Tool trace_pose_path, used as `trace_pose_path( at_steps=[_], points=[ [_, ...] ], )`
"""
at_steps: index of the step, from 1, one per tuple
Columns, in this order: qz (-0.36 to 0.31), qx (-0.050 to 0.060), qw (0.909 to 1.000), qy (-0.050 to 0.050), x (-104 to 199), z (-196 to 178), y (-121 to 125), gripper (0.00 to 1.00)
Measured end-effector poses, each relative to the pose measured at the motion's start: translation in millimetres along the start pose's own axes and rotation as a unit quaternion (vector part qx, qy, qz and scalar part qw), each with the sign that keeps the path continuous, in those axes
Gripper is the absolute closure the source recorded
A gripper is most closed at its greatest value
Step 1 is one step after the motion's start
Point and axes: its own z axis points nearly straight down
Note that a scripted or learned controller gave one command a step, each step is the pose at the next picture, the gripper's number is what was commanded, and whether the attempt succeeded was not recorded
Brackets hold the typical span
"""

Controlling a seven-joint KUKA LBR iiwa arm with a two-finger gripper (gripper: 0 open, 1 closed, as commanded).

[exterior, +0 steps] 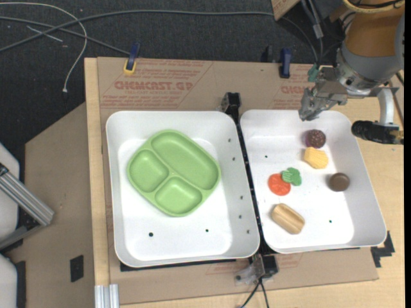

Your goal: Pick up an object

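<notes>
Robot arm poised over two white bins, seen from above.

The gripper hangs at the right bin's far edge, nothing held; its closure cannot be told. Below lie a maroon ball, yellow block, brown ball, tomato, bread roll. The left bin holds a green divided plate.

A cardboard-covered bench (red printed lettering, two blue clamps at its far edge) stands on dark carpet crossed by loose white cables.

Green plate; white bins; yellow block; brown ball; tan bread roll.
</notes>
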Motion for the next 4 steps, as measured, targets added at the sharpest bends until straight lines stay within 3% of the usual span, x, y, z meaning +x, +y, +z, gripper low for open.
trace_pose_path(
  at_steps=[2,3,4],
  points=[
    [0.0,0.0,1.0,0.0,94,1,-56,1.0],
    [-0.001,0.0,1.0,0.0,142,18,-70,1.0],
    [0.0,0.001,1.0,0.0,184,25,-103,1.0]
  ],
)
